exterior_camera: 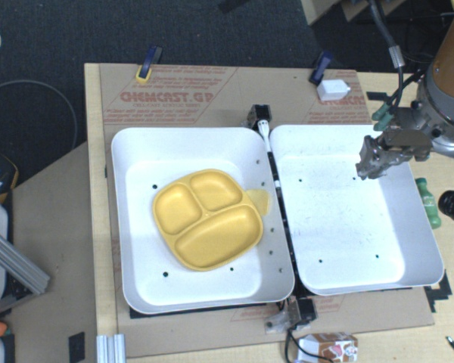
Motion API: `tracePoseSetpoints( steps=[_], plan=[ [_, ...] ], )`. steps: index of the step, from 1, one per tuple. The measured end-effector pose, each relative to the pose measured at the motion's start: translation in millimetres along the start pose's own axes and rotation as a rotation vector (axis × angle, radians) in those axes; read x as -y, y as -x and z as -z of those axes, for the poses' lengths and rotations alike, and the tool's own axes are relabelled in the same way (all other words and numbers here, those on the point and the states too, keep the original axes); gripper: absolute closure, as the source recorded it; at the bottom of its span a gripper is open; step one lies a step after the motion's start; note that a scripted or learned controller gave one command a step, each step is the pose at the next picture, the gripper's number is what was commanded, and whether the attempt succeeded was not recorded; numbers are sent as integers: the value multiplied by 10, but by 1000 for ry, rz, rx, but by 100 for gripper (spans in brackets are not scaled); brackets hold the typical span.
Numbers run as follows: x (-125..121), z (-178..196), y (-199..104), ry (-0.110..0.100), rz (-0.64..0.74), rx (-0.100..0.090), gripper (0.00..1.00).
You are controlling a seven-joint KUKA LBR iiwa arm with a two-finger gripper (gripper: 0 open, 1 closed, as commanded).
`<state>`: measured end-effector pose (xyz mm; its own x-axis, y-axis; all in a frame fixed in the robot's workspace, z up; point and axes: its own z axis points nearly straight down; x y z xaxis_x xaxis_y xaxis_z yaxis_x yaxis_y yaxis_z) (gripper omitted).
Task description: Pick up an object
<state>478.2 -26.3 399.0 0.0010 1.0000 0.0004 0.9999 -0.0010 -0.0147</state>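
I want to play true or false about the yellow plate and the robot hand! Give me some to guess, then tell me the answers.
1. The yellow divided plate lies in the left bin. True.
2. The end effector is touching the plate. False: it hangs over the right bin, well apart from it.
3. The plate has three compartments. True.
4. The plate is blue. False: it is yellow.
5. The arm comes in from the left side of the picture. False: it reaches in from the right.

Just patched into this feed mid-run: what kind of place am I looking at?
Probably a robotics lab's pick-test bench: two shallow white bins clamped side by side on a board, a yellow divided tray as test object, and the gripper over the right bin.
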Motion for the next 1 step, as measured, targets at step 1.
tracePoseSetpoints(
  steps=[1],
  plan=[
    [-9, -235, -835, 10, 8, -1, 100]
  ],
)
